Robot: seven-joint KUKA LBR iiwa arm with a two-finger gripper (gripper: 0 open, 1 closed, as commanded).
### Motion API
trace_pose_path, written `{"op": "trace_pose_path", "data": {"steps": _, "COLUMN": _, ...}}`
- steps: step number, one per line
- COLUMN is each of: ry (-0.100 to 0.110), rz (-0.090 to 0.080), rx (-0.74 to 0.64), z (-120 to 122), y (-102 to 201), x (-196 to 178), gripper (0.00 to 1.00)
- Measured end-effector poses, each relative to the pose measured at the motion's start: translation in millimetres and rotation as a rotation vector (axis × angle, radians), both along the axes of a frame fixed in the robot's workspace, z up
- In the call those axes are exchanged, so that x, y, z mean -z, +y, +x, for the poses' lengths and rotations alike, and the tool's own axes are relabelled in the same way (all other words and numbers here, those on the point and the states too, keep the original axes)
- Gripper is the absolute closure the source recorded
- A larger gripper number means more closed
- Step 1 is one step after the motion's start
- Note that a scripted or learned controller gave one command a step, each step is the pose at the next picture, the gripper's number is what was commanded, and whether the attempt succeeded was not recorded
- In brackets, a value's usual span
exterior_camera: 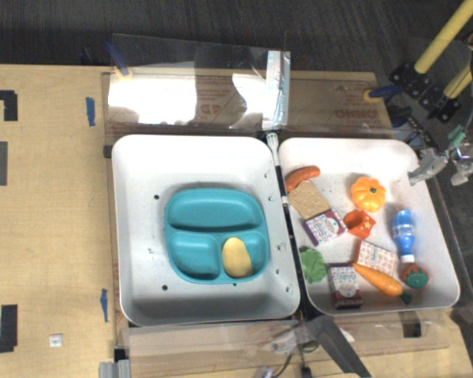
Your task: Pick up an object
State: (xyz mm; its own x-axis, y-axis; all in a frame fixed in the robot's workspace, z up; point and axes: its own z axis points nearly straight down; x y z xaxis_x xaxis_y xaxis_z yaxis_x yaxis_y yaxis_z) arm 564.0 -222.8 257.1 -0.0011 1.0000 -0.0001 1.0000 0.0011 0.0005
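The pincer [440,166] hangs at the far right corner of the right bin [445,290], over its rim, with metal parts jutting left and right; whether its fingers are apart or together cannot be told from this slant. Nothing is seen between them.

Just left of it in the right bin lies a small orange pumpkin [367,192]. Near the pumpkin, toward the bin's right side, a blue bottle [404,231] with a white cap lies lengthwise. Left of the pumpkin a sausage [301,176] lies against the far left wall, and just nearer sits a tan cracker [309,199]. Nearer again are a purple-and-white packet [324,227] and a red-orange piece [359,223] touching it. A green leafy toy [313,265] rests by the left wall. In the near part are a pale printed carton [375,256], a carrot [378,279] lying across its near edge, a small dark-red box [344,285], and a red fruit with a green stem [415,276] at the near right.

The left bin [134,211] holds a teal divided tray [213,219]. A yellow potato-like object [237,257] sits in the tray's near right compartment.

Both bins rest side by side, touching, on the wooden tabletop [39,211]. A clear plastic sheet [197,93] stands beyond the left bin.
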Motion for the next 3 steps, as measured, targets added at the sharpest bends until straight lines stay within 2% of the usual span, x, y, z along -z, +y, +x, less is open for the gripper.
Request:
{"op": "trace_pose_path", "data": {"steps": 1, "ry": 0.005, "rz": 0.002, "rx": -0.173, "z": 27, "y": 1, "x": 98, "gripper": 0.0}}
{"op": "trace_pose_path", "data": {"steps": 2, "ry": -0.008, "rz": 0.01, "rx": -0.145, "z": 9, "y": 10, "x": 160, "gripper": 0.0}}
{"op": "trace_pose_path", "data": {"steps": 3, "ry": -0.01, "rz": 0.003, "rx": -0.145, "z": 9, "y": 7, "x": 150, "gripper": 1.0}}
